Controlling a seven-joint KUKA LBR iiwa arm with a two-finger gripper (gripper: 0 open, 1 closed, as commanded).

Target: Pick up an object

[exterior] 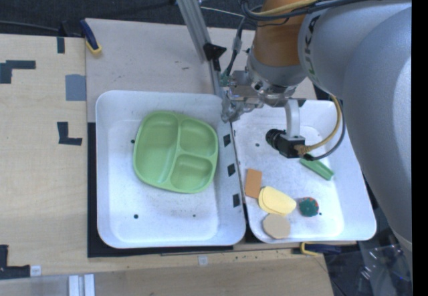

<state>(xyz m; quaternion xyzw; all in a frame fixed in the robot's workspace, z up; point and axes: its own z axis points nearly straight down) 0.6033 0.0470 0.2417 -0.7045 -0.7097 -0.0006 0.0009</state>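
Note:
A light green divided plate (176,152) lies in the left bin (117,221). In the right bin (348,214), near its front, lie an orange block (253,183), a yellow oval piece (277,200), a tan round piece (275,226), a small dark green ball (308,206) and a green stick (315,168). My gripper (231,111) hangs at the back of the bins, over the divider between them and just past the plate's right rim. I see nothing held in it. The arm's grey body and orange band hide the back of the right bin.
A black fitting with a cable (284,142) hangs off the wrist above the right bin. A slanted metal rail (190,11) rises behind the bins. A blue and yellow clamp (90,37) sits at the bench's back left.

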